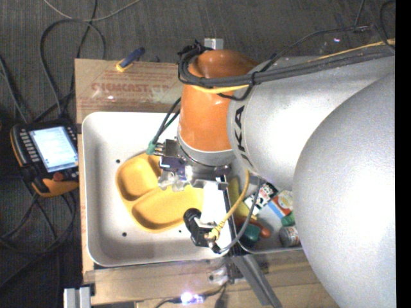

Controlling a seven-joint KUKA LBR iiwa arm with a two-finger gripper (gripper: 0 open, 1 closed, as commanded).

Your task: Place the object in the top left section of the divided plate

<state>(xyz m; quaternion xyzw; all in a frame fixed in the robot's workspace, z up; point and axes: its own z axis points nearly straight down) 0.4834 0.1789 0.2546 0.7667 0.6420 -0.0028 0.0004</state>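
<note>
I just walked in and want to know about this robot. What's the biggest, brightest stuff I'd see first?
The huge grey robot arm fills the right side, with a shiny orange band above its wrist near the middle. Under it, a yellow divided plate sits in the left white bin. At the far left, a handheld controller with a lit screen lies on the floor.
</note>
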